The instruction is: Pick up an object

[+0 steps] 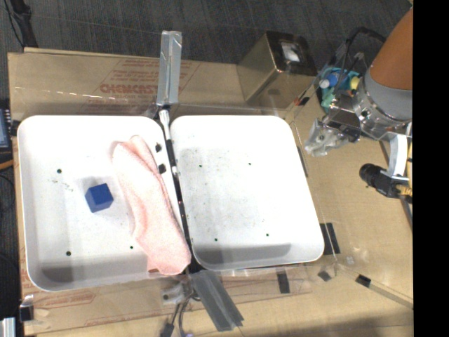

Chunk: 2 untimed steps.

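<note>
We see the desk (pixel 365 251) from above, bearing two shallow white bins side by side. The left bin (pixel 42 188) holds a small blue cube (pixel 99 196), lying on the bin floor toward the middle, and a pink cloth (pixel 151 206) just to the right of the cube. The cloth lies lengthwise along the bin's right wall; its lower end rises onto the rim near the divider between the bins, and it is apart from the cube by a narrow strip of white floor. The right bin (pixel 238 188) shows only dark specks and small holes on its floor. The arm (pixel 393 55) enters from the right, its orange band visible above the grey wrist. The hand (pixel 323 137) sits outside the right bin, beyond its upper right corner, above bare desk, and well apart from both cube and cloth. We see nothing between its fingers, and it touches neither bin; whether the fingers are spread or pressed together we cannot tell, since they appear pale and blurred against the desk. A tan box (pixel 270 69) stands behind the right bin, and a grey bar (pixel 168 69) rises behind the joint of the two bins.
</note>
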Motion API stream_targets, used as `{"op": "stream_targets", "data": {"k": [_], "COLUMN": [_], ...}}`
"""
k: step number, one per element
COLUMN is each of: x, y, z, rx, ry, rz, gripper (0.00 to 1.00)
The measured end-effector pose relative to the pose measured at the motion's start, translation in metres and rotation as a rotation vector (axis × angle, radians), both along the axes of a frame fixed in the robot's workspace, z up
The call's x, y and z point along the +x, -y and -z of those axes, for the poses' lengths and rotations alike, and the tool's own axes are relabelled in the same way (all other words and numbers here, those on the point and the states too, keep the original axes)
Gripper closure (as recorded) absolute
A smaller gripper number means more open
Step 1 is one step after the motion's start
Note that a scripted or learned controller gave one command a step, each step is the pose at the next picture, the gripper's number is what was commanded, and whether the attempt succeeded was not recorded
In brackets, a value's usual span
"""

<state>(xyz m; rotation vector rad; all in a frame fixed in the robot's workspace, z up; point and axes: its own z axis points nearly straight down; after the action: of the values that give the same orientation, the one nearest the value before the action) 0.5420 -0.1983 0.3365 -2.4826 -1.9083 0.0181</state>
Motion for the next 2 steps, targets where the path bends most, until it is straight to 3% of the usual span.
{"op": "stream_targets", "data": {"k": [1, 2], "x": [0.0, -0.009], "y": [0.0, 0.006], "z": [0.0, 0.025], "rx": [0.0, 0.0], "ry": [0.0, 0.007], "rz": [0.0, -0.036], "gripper": [0.0, 0.0]}}
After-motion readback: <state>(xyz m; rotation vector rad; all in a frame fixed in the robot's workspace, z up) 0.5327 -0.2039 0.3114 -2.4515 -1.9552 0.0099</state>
